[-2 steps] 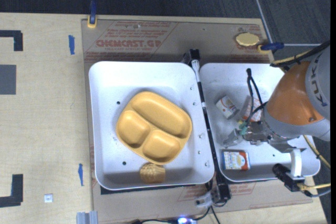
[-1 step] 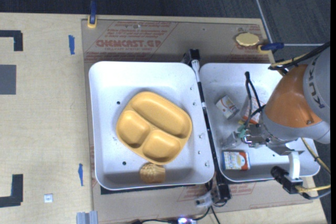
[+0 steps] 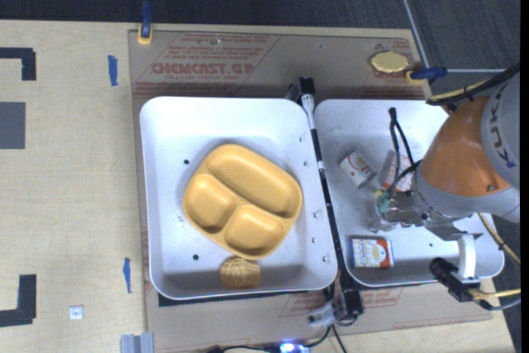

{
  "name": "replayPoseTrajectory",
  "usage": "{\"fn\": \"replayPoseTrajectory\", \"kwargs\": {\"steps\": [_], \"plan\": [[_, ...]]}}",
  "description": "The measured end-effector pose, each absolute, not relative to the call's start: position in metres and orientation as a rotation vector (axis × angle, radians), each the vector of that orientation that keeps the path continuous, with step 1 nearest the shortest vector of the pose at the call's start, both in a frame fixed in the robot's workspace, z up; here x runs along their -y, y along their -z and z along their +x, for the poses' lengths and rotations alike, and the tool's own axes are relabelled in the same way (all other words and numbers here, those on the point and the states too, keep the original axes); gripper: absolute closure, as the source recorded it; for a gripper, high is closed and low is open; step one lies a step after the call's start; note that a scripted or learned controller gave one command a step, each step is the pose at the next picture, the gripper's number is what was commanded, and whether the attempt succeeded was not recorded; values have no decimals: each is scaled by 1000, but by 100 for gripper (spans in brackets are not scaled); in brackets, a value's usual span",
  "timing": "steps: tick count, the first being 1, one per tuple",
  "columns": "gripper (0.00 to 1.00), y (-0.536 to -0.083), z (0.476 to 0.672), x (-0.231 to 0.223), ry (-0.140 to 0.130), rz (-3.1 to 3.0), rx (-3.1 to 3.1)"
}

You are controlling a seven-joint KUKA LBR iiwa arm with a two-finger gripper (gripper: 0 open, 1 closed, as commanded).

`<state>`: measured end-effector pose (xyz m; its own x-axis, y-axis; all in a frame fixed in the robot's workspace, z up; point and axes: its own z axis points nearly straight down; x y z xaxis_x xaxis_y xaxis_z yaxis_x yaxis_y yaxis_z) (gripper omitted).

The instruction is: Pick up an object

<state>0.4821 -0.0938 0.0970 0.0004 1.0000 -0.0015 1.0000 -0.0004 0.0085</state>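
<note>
Carton: small carton [image 3: 370,252] w/ orange-red print lay flat near front edge of right bin [image 3: 347,128], just below-left of the arm's wrist; looked like the nearest candidate for the pick, though task names no specific obj.
Other candidates: small white container [image 3: 358,168] w/ reddish label lay tilted in right bin, up-left of wrist; in left bin [image 3: 157,178] a big yellow 3-compartment tray [image 3: 241,198] sat mid-bin, a small tan knobbly item [image 3: 240,271] touching its front edge.
Claw: gripper [image 3: 395,207] was low inside right bin, above the carton and right of the container; claw state — cannot tell, wrist and cables covered it.
Progress: nothing seen lifted; all objs rested on bin floors. Judged as approach/descent stage — grasp, lift both left to do.
Hidden/unclear: arm [image 3: 463,165] w/ orange band blocked right part of right bin; print on carton and container too small to read; whether claw touched anything — not clear.
</note>
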Motion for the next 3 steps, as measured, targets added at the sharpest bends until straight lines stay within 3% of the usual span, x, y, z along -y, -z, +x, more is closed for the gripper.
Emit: {"fn": "replayPoseTrajectory", "kwargs": {"steps": [1,2,3], "plan": [[0,-97,482,94,-8,2217,-2216],[0,-86,480,93,-2,2221,-2221],[100,-97,482,93,-7,2217,-2217]]}}
